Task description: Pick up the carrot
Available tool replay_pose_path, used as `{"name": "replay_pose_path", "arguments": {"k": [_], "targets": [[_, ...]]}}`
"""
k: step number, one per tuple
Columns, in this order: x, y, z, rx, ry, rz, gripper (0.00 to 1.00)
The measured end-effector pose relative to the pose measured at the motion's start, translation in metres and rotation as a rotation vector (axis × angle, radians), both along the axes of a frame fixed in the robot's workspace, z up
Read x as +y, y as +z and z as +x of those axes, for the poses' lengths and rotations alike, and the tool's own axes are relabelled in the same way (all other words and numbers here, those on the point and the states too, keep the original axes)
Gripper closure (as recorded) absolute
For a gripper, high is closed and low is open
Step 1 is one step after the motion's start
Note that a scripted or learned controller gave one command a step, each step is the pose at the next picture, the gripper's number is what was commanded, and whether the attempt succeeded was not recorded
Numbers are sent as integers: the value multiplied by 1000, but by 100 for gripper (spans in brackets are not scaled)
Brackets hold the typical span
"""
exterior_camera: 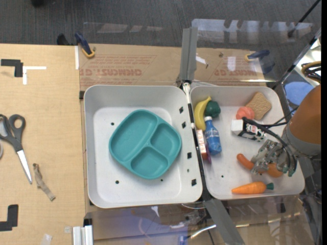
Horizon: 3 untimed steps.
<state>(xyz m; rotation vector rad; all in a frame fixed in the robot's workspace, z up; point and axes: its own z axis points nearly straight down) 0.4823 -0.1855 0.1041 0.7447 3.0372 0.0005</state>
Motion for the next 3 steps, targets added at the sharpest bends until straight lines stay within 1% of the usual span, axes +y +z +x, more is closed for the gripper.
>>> {"name": "replay_pose_path", "arguments": {"k": [1, 2, 3], "targets": [[49, 72, 23, 11, -272, 4, 100], [49, 72, 23, 11, -272, 4, 0], [50, -13, -4, 13, -289, 5, 0]]}}
